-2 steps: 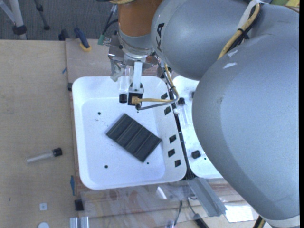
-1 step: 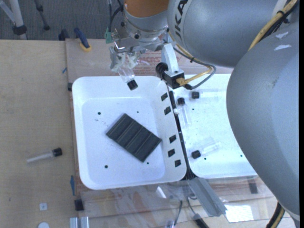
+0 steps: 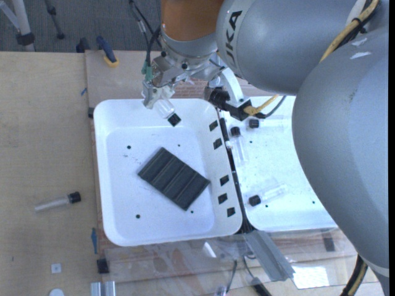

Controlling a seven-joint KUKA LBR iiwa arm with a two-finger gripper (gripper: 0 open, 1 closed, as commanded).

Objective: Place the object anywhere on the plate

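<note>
**While held over the far wall of the left bin: vial short of the plate**

Gripper with jaws clamped on the clear end of the vial, black cap pointing down toward the dark ribbed plate mid-bin. Bring forward over the plate's centre, lower close before release; likely to roll along the ribs if dropped. Nothing between. Nearby: second vial in the right bin, another on the bench.

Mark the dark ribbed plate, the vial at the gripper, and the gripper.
Dark ribbed plate [image 3: 173, 177], camera view, middle of its top.
Clear black-capped vial [image 3: 167, 113], camera view, clear body.
Gripper [image 3: 154, 97], camera view, between fingertips.
</note>
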